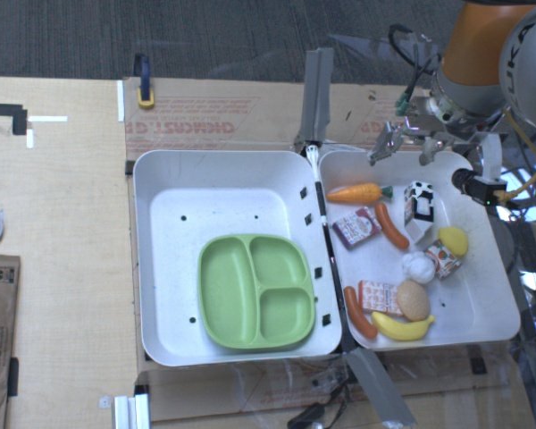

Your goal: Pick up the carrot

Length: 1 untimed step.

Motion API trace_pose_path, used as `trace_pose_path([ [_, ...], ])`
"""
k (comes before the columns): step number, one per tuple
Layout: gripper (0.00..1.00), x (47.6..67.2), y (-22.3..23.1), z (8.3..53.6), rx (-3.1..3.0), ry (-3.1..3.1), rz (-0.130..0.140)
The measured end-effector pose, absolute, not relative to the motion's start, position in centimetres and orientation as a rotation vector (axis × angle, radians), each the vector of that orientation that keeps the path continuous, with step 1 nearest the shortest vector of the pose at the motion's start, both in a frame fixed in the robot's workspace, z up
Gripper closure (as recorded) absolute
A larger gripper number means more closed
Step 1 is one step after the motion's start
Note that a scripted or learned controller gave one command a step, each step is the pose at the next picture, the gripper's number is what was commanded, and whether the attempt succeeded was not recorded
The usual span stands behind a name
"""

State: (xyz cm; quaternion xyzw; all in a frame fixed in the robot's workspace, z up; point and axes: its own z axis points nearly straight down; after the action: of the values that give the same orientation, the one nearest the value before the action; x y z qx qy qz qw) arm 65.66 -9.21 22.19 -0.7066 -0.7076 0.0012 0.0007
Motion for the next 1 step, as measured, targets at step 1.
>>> trace_pose_path([
  [1, 0.00, 66.10, -11.19, 10.62, -2.184, -2.268, -0.008],
])
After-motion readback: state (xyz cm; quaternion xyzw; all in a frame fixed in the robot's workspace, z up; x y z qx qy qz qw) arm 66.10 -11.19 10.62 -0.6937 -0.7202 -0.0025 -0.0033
